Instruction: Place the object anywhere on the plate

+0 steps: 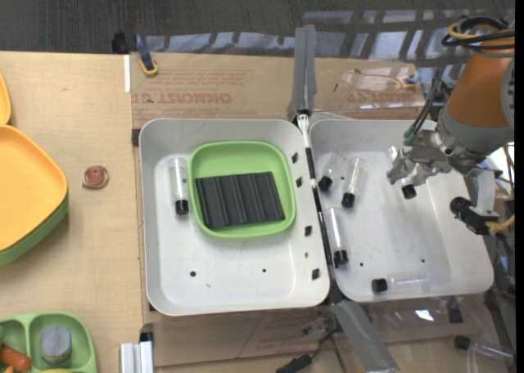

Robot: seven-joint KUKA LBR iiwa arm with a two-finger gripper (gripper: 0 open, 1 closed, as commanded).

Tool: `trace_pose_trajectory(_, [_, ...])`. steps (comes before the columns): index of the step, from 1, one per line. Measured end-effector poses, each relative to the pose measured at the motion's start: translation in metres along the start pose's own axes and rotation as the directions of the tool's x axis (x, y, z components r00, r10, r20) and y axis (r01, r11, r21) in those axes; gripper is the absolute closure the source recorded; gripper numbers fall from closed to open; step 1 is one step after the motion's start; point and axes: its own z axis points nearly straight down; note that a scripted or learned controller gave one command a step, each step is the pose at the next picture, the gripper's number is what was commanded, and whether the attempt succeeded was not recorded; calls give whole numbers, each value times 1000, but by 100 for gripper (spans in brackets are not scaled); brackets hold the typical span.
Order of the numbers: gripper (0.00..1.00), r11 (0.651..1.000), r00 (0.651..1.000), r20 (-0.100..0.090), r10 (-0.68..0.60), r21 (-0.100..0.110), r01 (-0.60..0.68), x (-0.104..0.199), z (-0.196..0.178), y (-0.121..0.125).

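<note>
A green plate lies in the left bin with a dark ribbed mat on it. Several clear tubes with black caps are about. One tube lies just left of the plate. Others lie in the right bin: one upright in the picture, one along the left wall, one near the front. My gripper hangs over the right bin's back right part. A black cap shows directly under it; I cannot tell whether that tube is held or lying below.
A raised divider separates the two bins. Left of the bins, on the wooden bench, are stacked yellow plates, a small red knob and a green tray. Cables hang by the arm at the right.
</note>
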Motion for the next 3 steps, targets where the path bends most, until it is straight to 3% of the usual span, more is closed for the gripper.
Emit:
trace_pose_trajectory(1, [100, 997, 997, 0, -83, -1, 83, -3, -6, -57])
trace_pose_trajectory(2, [100, 984, 984, 0, -176, -1, 176, 27, -40, -107])
trace_pose_trajectory(3, [100, 957, 957, 1, -289, -4, 289, 53, -37, -109])
